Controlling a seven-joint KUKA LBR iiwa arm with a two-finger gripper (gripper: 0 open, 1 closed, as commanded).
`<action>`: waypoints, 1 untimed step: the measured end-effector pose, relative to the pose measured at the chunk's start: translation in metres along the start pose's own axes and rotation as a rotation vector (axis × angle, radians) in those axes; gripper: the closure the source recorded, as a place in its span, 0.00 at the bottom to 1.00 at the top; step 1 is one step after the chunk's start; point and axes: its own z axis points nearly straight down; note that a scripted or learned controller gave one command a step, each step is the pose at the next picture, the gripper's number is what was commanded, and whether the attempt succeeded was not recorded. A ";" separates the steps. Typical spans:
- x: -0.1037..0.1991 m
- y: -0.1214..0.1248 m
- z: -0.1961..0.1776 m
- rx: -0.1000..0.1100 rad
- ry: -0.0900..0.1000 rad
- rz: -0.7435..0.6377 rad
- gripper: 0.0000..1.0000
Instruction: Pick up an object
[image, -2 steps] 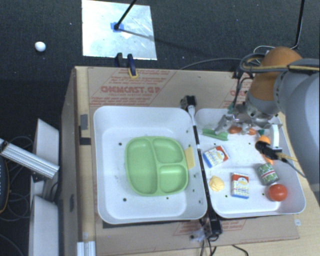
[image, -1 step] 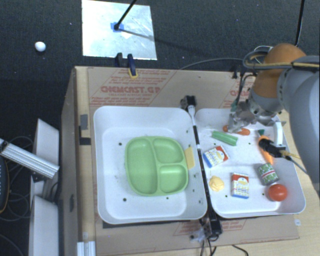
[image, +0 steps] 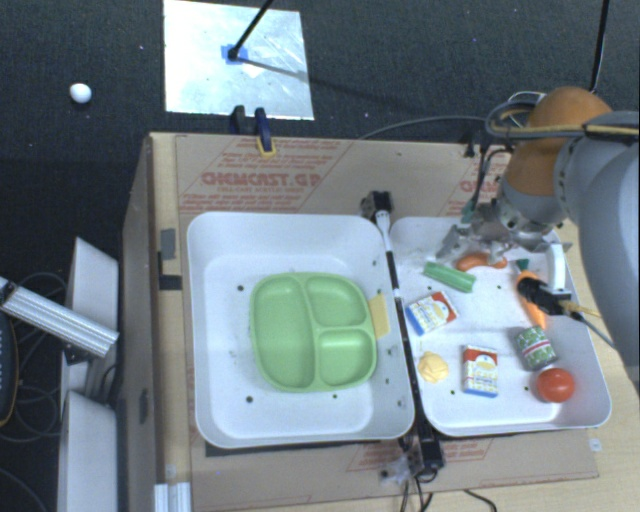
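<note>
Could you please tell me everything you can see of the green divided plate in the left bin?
The green divided plate looks like light green moulded plastic, a rounded rectangle with three compartments: one large at its left, two smaller at its right. It lies flat, right way up, on the floor of the left bin, somewhat askew. A small yellow piece sits against its right edge.

1. One fixed camera stands above the counter (image: 300, 165) and looks down at a slant.
2. It is far enough to see both white bins, the left bin (image: 215, 300) and the right bin (image: 590, 400), plus dark floor (image: 80, 160) at the upper frame.
</note>
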 end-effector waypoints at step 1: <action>-0.018 0.005 0.007 -0.026 -0.002 0.003 0.00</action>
